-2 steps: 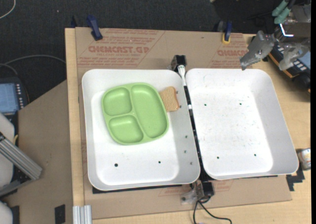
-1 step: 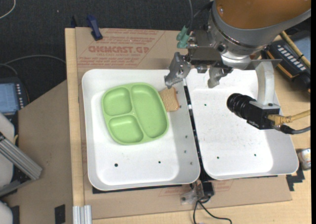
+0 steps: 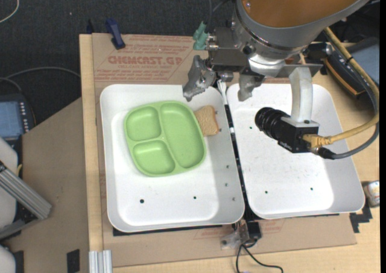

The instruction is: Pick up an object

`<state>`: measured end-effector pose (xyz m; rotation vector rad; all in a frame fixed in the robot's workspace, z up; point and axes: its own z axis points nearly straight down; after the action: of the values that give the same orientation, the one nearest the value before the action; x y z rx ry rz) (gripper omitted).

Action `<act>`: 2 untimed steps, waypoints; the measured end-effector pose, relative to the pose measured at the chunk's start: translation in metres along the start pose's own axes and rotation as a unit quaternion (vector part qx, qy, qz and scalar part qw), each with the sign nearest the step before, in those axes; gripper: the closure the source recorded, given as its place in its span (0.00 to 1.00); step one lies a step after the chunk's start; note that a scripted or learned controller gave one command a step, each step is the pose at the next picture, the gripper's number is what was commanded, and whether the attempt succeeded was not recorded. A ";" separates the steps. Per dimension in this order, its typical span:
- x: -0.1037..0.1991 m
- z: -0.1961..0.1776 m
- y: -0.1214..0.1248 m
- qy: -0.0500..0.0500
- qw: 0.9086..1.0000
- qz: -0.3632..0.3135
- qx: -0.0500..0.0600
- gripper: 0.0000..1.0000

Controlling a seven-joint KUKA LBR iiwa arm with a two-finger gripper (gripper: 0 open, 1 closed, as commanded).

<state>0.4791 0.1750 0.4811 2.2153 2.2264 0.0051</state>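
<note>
A green divided plate [image 3: 164,138] lies in the left white bin [image 3: 120,205]. A tan, cracker-like square [image 3: 208,120] rests against the plate's right rim, near the bin's far right corner. My gripper [image 3: 221,85] hangs above the far edge where the two bins meet, just above and slightly right of the tan square. Its two grey fingers [image 3: 194,83] stand spread apart with nothing between them.
The right white bin [image 3: 289,187] has a black camera unit [image 3: 283,128] with a yellow cable hanging over it on a white bracket. The big grey and orange arm body [image 3: 295,0] covers the far right. A cardboard sheet [image 3: 145,58] lies behind the bins.
</note>
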 end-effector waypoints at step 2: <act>0.051 -0.065 0.001 0.001 1.000 0.002 -0.001 1.00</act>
<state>0.4793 0.2254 0.5463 2.2185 2.2230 0.0079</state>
